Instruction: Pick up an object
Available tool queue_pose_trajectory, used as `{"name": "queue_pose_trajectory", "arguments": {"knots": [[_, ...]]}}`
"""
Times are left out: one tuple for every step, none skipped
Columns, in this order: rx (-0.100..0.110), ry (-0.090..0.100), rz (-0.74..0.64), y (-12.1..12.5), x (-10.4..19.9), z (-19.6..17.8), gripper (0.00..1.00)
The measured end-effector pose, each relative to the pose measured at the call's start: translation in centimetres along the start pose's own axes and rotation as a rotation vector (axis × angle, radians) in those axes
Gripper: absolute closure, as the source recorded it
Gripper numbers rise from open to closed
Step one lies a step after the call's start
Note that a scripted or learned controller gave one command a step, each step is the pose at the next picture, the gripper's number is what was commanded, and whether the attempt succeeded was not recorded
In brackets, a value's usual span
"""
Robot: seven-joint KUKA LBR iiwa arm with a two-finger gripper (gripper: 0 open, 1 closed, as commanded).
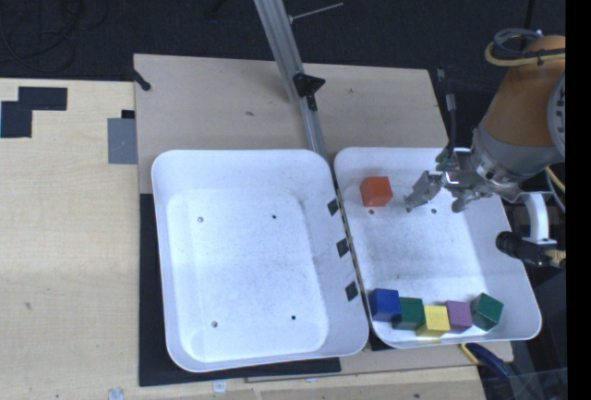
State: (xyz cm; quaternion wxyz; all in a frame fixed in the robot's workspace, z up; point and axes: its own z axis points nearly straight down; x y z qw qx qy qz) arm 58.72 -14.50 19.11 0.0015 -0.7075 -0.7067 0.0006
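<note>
Beside the left bin, the right bin holds an orange cube near its far left corner, squarish with no clear long axis, edges roughly along the bin walls, and right of it the open, empty gripper.

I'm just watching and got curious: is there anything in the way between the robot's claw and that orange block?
Nothing visible is. The gripper hangs over the right bin, just right of the orange block, with bare bin floor between them. The other blocks sit in a row along the bin's near edge, away from that path.
</note>
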Motion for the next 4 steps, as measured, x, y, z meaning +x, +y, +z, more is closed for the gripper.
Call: {"name": "queue_pose_trajectory", "arguments": {"knots": [[-0.004,-0.002,-0.005,6.7,4.6,10.2,0.00],[0.002,-0.002,-0.007,6.5,4.5,9.0,1.00],[-0.008,0.002,-0.008,6.3,12.9,-0.4,1.00],[0.004,0.002,-0.006,2.9,19.1,-0.4,1.00]]}}
